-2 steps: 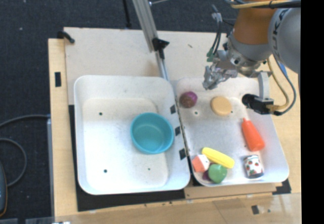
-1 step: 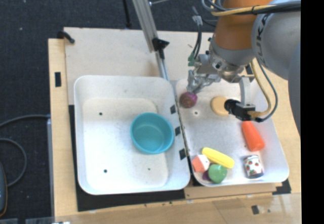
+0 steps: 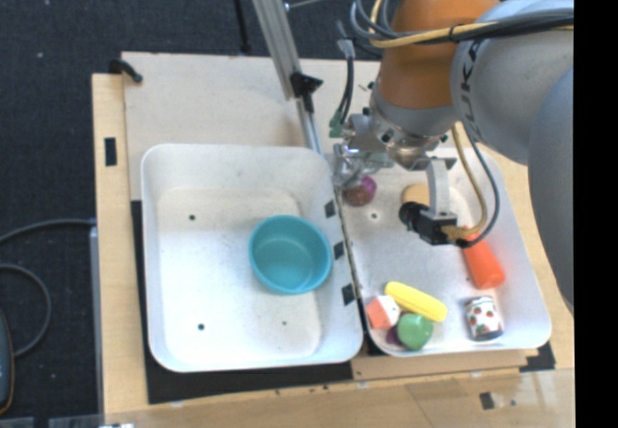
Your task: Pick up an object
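Looming closest, the arm (image 3: 454, 59) is hanging its hand (image 3: 353, 175) over the right bin (image 3: 526, 320), fingers seemingly pinching a small purple object (image 3: 361, 190) by the divider; lifting clear is remaining, I'd judge.

Bowl (image 3: 290, 254) in left bin (image 3: 174, 214)

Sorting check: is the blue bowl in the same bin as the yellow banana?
No, the blue bowl sits in the left bin; the yellow banana lies in the right bin.
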Motion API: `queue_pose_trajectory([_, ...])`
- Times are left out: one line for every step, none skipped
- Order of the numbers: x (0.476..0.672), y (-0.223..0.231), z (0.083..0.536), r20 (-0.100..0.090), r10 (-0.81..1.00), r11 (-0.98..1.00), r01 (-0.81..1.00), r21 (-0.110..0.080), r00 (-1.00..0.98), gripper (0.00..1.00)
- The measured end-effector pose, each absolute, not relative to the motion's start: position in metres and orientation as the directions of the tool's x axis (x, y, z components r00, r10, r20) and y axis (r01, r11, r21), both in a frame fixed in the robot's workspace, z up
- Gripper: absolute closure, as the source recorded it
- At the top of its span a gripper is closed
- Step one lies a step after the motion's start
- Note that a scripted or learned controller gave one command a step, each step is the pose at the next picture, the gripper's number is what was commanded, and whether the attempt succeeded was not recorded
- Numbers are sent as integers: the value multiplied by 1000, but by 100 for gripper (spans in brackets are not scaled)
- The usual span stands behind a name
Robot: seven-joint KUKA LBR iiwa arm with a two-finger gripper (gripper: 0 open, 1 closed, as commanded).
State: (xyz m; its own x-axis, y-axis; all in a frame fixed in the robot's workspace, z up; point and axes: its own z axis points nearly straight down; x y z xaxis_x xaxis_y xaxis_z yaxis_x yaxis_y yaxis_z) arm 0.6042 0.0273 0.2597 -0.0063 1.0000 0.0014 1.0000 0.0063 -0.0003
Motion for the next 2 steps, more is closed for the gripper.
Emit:
queue_pose_trajectory([590,75,236,0,1000,6,1000,-2,-6,100])
queue_pose_trajectory([591,73,237,1,1000,2,1000,1,-2,0])
